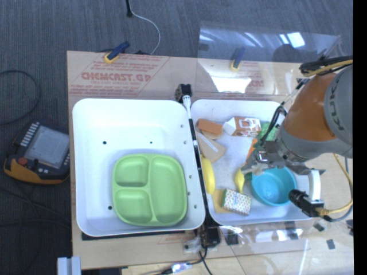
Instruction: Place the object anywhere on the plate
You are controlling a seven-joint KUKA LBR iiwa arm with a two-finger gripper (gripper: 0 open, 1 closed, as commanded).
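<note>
Gripper down low in right bin, hidden under wrist and orange band; can't tell open, closed or gripping anything. Sits at upper-left rim of blue bowl, w/ a small yellow piece just left of bowl and a patterned packet at bowl's lower left. Farther from bowl, toward bin's left wall: yellow banana-like item, clear wrapper above it, brown bun-like item and a white/orange carton near bin's far end. Orange sliver beside gripper, just above bowl; too small to ID.

Step in hand, as judged: pick phase, reaching into clutter for an object. Which object is target — unclear; nothing seen lifted.

Green plate, 3 compartments, lies well left of bowl in left bin, nothing on it. Placement not yet done.

Next move calls for: secure grip, straight lift clear of bowl rim and divider between bins, carry left across to plate, lower, release over any compartment. Risk: crowded items near bowl could snag or get dragged along.
</note>
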